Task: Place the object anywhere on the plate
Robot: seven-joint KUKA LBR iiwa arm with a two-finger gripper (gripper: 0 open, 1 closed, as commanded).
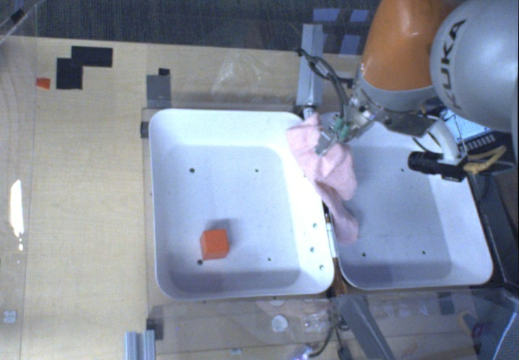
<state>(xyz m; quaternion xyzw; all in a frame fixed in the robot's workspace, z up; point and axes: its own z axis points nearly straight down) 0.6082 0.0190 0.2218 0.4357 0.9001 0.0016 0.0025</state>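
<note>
A pink cloth hangs over the divider between the two bins, its top bunched up and its lower end trailing onto the right bin's floor. My gripper sits at the cloth's upper edge, shut on a fold of it, with the fabric gathered between the fingers. The grey arm with its orange band reaches in from the upper right above the right bin. A small orange block lies on the floor of the left bin, toward its front left, well away from the gripper.
A metal post stands behind the bins near the divider. Black cables and a connector hang off the wrist over the right bin. Black markers lie on the wooden bench at the far left.
</note>
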